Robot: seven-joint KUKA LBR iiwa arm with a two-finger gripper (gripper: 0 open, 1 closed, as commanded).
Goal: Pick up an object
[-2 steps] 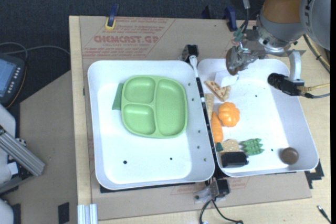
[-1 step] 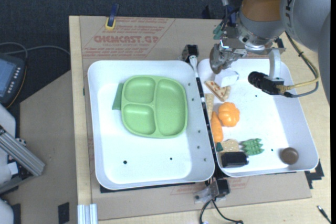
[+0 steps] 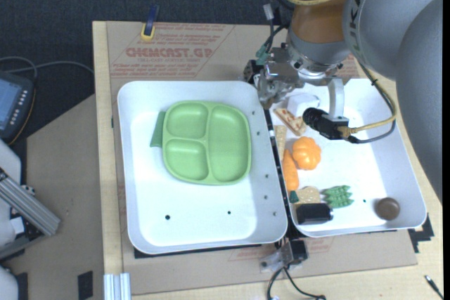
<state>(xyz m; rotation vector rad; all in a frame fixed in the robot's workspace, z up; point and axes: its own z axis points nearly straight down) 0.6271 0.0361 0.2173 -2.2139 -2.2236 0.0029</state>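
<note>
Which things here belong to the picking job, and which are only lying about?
Belonging to the job:
- gripper, over the right bin
- orange pepper
- carrot
- green toy
- brown ball
- black block

Only lying about:
- green divided plate in the left bin
- cardboard sheet

Gripper (image 3: pixel 275 89) jaws unreadable — arm (image 3: pixel 394 17) (cut by right edge) hides right bin (image 3: pixel 401 172) corner.

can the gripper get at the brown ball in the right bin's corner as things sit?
Probably yes. The brown ball lies alone, apart from the other items, but close to the right bin wall, which could crowd the gripper.
</note>
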